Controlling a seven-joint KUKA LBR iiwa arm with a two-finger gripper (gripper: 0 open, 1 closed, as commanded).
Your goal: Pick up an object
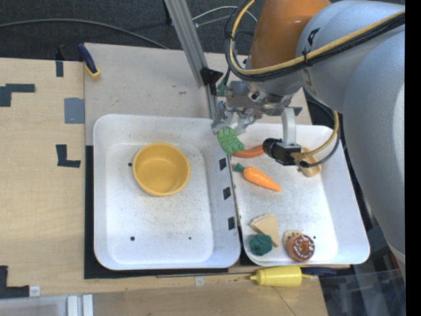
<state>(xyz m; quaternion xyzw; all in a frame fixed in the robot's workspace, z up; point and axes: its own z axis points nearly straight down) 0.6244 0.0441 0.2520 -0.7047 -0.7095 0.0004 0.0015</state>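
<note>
- Two carrots lie in the right bin; nothing looks lifted.
- Gripper hangs over one carrot's green top; fingers' spread, any hold: cannot tell.

I see the gripper above the right bin's far-left corner, just over a carrot's green top; a yellow bowl sits in the left bin.

Glossy yellow plastic bowl, speckled white bins
</note>
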